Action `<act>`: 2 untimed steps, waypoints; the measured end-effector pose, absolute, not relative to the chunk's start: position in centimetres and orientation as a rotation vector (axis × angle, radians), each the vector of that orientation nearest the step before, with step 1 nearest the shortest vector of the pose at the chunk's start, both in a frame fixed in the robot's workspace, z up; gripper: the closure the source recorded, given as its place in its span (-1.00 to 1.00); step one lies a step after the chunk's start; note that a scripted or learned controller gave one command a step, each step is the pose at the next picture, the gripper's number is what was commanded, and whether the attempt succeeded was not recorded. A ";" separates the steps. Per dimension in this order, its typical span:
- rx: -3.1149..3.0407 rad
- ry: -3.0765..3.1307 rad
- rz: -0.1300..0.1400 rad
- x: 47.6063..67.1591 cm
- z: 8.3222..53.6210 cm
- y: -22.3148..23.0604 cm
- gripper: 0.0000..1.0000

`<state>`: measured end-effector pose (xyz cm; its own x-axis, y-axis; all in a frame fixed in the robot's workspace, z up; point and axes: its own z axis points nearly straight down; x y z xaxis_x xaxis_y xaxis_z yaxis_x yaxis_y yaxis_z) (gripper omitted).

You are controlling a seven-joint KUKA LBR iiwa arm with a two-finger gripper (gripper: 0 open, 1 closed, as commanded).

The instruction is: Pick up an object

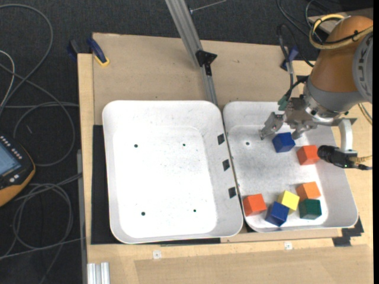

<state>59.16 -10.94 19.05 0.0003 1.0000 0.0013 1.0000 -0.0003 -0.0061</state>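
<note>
Presently, in the camera view, the gripper [283, 127] hangs over the right bin [260, 176], its fingers spread and holding nothing. A blue cube [284, 142] sits just below and between the fingertips. Advised: descend squarely astride the cube, clear of the neighbouring orange cube [307, 154], before closing.

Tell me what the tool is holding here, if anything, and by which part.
Cannot be told: the tool sits right above the upper blue cube in the right bin, but no grasp is visible.

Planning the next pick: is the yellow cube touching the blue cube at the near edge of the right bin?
Touching. In the camera view, the yellow cube overlaps the blue cube with no white bin floor between them.
</note>
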 end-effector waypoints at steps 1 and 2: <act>-2.216 -2.216 0.007 58.7 12.7 -10.8 -1.00; -2.218 -2.218 0.004 58.6 9.8 -10.7 -1.00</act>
<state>58.65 -10.72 9.78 -0.0001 1.0000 0.0016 1.0000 0.0001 -0.0052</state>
